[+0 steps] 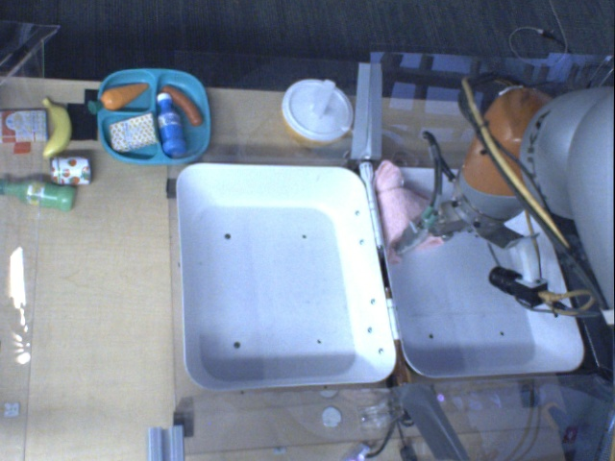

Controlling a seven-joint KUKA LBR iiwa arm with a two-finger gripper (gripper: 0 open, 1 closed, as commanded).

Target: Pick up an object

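Observation:
A pink cloth (394,205) lies bunched in the far left corner of the right bin (480,339), against the wall it shares with the left bin. My gripper (417,232) reaches in from the right and sits low at the cloth's right edge, touching or just over its folds. The grey arm with its orange band (504,133) rises behind it on the right and hides the far right part of that bin.
The left bin (279,277) stands beside it. On the bench at far left are a blue divided tray (154,115) of toy food, a banana (58,128), a small can (71,170) and a green bottle (38,193). A lidded white bowl (317,110) stands behind the bins.

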